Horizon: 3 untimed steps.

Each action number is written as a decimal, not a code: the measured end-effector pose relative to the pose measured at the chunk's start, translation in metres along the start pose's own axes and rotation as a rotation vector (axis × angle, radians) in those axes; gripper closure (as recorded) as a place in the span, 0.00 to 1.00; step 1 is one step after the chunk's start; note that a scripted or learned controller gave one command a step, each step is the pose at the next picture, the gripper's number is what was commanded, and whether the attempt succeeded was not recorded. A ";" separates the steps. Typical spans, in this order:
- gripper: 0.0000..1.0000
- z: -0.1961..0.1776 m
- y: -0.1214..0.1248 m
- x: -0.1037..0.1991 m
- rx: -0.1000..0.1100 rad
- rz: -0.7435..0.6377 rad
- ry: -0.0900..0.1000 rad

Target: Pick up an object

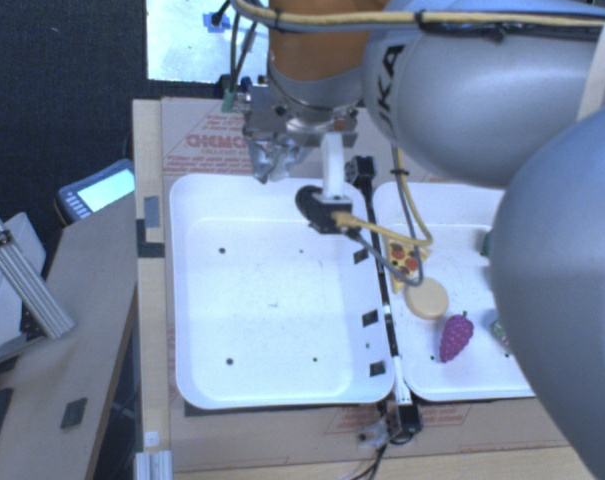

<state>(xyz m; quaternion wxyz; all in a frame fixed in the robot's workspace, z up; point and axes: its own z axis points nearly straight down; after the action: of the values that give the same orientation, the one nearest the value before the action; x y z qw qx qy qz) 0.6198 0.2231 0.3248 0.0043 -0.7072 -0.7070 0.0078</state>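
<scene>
We find the gripper [272, 163] over the left bin's [197, 268] far rim; its spread cannot be told. Purple fruit [455, 336] lies in the right bin [452, 203]. We advise centring above it before descending.

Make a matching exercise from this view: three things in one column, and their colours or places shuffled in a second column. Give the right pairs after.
Things:
1. toy raspberry
2. round disc
3. band above the arm's wrist

Descriptions:
A. orange, at the top of the view
B. tan, in the right bin, just above the purple item
C. purple, near the front of the right bin

Pairs: 1-C, 2-B, 3-A
</scene>
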 end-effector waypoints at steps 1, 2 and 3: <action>1.00 -0.145 0.040 0.011 -0.035 -0.006 0.010; 1.00 0.030 -0.031 -0.022 0.002 0.001 -0.001; 1.00 -0.087 0.000 0.013 -0.031 -0.007 0.011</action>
<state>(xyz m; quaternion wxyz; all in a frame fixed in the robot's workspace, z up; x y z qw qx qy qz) 0.6213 0.2363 0.4120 -0.0029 -0.7048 -0.7093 -0.0071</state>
